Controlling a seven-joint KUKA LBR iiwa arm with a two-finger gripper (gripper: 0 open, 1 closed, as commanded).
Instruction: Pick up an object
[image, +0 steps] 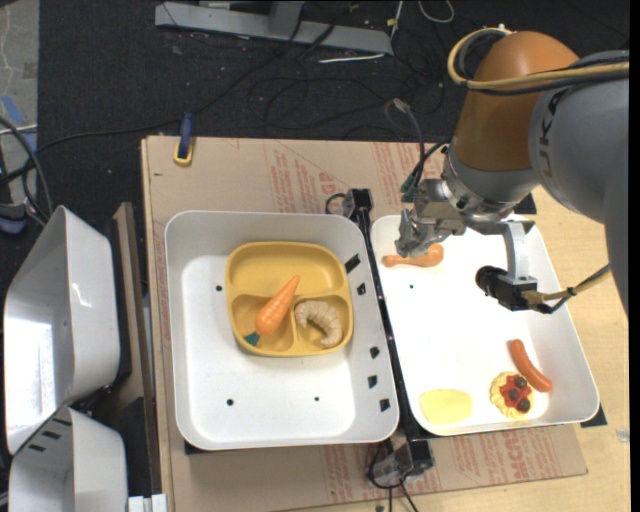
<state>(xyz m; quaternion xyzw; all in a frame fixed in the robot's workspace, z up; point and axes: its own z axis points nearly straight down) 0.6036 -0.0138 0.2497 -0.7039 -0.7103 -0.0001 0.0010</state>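
The end effector (415, 240) is seen low in the right bin (570, 395), directly over an orange shrimp-like piece (418, 259) near the bin's upper left corner; whether its grip is spread or pressed together cannot be told. In the left bin (200, 400), a yellow plate (245, 262) is seen with 1 carrot (277, 305) and 1 pale shrimp (322, 320).

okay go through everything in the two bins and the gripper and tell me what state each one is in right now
gripper: low in the right bin, right over the orange piece.
orange piece: lying flat at the bin's far end, partly under the gripper.
yellow plate: upright in the left bin.
carrot: lying slanted across the plate's divider.
shrimp: curled in the plate's right compartment.
sausage: lying flat.
yellow disc: lying flat.
small pizza: topping up.
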